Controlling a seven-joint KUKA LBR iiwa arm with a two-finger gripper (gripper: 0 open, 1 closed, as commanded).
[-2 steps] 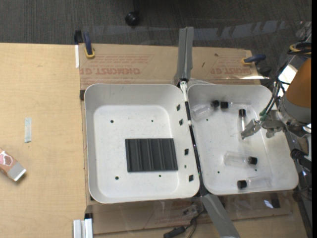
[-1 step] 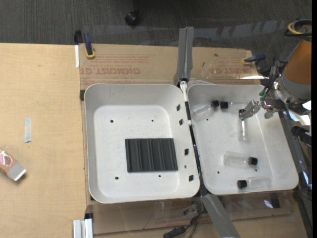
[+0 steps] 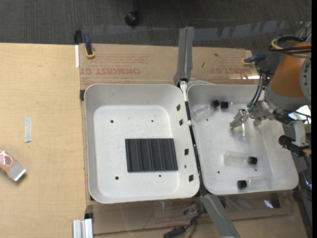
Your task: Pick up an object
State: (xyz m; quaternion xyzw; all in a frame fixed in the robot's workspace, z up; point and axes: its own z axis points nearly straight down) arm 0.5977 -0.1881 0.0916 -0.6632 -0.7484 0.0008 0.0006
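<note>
My gripper [image 3: 241, 122] hangs low over the upper middle of the right bin [image 3: 277, 148], below the grey arm with its orange band [image 3: 290, 76]. Several small clear vials with black caps lie in that bin. One pair of caps [image 3: 220, 104] sits up and to the left of the gripper, beside a clear vial [image 3: 200, 113] at the bin's left wall. Another vial [image 3: 240, 158] lies below the gripper, and one more vial [image 3: 249, 183] rests near the front rim. I see nothing held in the gripper.
The left bin [image 3: 99, 133] holds a black ridged rectangular pad [image 3: 151, 154]. A divider post [image 3: 185, 53] stands between the bins at the back. On the wooden bench to the left lie a small grey strip [image 3: 27, 130] and a red-and-white tube [image 3: 10, 165].
</note>
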